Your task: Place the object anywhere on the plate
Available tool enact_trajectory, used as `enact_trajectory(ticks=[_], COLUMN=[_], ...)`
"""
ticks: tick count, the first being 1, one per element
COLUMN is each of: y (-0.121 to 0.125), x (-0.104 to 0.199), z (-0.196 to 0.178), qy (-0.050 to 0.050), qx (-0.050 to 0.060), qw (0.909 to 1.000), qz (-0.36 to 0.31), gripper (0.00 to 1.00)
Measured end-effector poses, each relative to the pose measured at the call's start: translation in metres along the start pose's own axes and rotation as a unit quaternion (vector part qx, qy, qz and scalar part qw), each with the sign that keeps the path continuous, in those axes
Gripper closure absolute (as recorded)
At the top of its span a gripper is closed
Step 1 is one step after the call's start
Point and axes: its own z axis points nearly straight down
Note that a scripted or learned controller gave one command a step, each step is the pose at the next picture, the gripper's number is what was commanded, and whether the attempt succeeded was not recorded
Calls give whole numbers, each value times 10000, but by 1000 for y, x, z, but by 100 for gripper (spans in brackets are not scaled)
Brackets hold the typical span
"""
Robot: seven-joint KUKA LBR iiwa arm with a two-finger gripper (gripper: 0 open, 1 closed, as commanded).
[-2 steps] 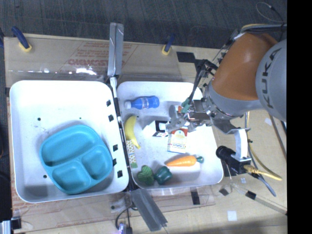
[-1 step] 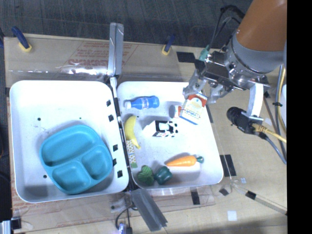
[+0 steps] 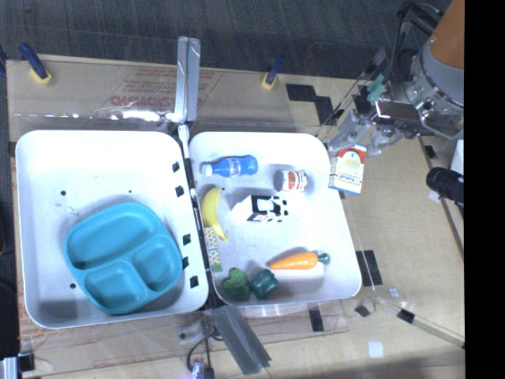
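Bench carries two shallow white bins; I'm using the left white bin (image 3: 31, 212) as landmark. Blue three-compartment plastic plate (image 3: 122, 257) lies inside it. Grey arm's gripper (image 3: 353, 140) sits far right of it, past the second bin (image 3: 335, 212), clamped on a small white-and-orange carton (image 3: 348, 170) hanging beneath. I'd lift before traversing, clear the divider between bins, descend over the plate's big compartment, release low so the carton doesn't tumble.
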Motion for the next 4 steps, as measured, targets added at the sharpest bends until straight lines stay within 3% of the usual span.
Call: enact_trajectory(ticks=[1,2,3,4], y=[16,47,49,47], x=[-37,-64,-72,-78], z=[0,1,0,0], qy=[-5,-3,1,0], qx=[2,13,-1,-2], qw=[9780,9166,9048,8821], qz=[2085,3999,4258,4711], gripper=[100,100,100,100])
